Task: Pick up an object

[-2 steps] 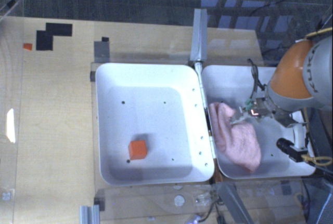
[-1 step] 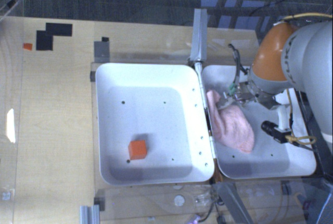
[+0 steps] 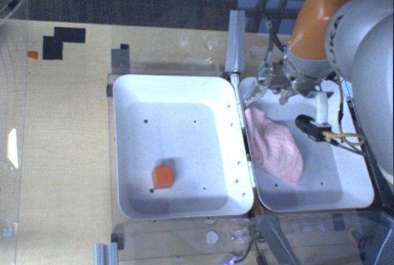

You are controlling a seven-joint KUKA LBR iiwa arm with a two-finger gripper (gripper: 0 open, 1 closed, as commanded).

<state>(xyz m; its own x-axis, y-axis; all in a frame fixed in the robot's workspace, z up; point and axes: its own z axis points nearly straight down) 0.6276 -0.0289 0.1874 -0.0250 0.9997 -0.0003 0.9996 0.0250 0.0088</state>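
Note:
A small orange cube [image 3: 163,177] lies in the left white bin [image 3: 129,134], near its front left. A crumpled pink cloth [image 3: 274,146] lies in the right white bin [image 3: 345,190], along its left wall. My gripper [image 3: 263,89] hangs over the far left corner of the right bin, just above the upper end of the cloth. The grey arm with its orange band [image 3: 315,18] comes in from the right behind it. Nothing is visibly held.
A grey metal post [image 3: 234,42] stands at the back between the two bins. Black blocks [image 3: 61,41] and a small orange marker [image 3: 32,55] sit on the bench at the far left. A small grey bracket [image 3: 121,59] stands behind the left bin.

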